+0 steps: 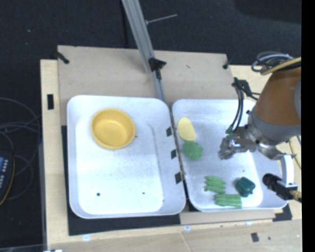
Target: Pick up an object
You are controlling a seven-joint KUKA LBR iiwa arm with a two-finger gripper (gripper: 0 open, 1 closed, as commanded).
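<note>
Object candidates, right bin (199,109), listed near to far. We note first a ridged green piece (228,200) at the near edge, long axis running left to right; just behind it a smaller green pod-like piece (214,183), tilted; to their right a dark teal lump (245,186), compact and faceted. Further back, by the divider, a rounded green item (192,150), matte, touching or nearly touching a pale yellow oblong (186,129) beyond it. All look like moulded plastic or rubber.

End effector (227,149): hanging over the middle of the right bin, nothing between its fingers that we can see; whether they stand wide or narrow we cannot tell. We judge the rounded green item closest, lying to its left; the near-edge pieces lie below and toward us.

Left bin (79,193): one yellow bowl (113,128), round, smooth, upright, well apart from the arm (278,109).
</note>
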